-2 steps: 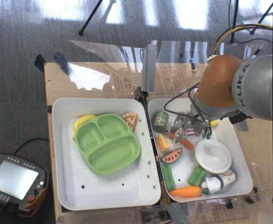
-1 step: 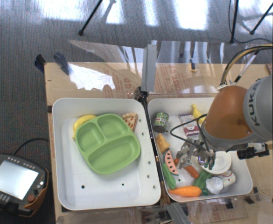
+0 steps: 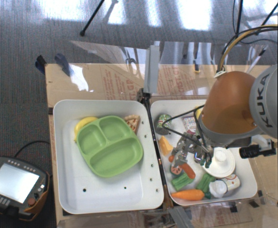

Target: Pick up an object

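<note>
Gripper (image 3: 184,158) is hovering over the toy food (image 3: 182,171), finger state unclear; it should be descending squarely onto one piece.

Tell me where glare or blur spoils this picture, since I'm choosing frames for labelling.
Camera view: bright window reflections wash out the floor at the top; a glare patch sits on the brown bench behind the left bin; the claw above the right bin looks slightly soft; the green tray is evenly lit.
</note>
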`<state>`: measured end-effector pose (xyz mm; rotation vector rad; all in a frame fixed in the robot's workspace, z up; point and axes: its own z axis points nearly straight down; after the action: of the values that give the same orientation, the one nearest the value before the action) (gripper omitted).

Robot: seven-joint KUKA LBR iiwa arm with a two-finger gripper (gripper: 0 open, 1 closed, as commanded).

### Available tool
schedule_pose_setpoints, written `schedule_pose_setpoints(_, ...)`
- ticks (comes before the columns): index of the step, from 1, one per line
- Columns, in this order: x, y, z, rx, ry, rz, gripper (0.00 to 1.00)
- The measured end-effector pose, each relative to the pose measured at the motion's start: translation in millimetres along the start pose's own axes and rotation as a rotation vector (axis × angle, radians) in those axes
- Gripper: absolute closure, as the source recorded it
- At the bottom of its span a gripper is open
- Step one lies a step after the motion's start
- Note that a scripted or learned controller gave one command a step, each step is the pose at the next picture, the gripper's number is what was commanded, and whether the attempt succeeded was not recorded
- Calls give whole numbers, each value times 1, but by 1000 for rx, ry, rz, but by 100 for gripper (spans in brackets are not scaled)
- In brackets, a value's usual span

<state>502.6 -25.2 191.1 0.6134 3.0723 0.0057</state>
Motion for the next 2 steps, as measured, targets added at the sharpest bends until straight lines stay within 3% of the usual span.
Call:
schedule_pose_setpoints(1, 27, -4, 4, 4, 12, -328, 100)
schedule_pose_setpoints(2, 27, 26, 5, 1, 10, -678, 100)
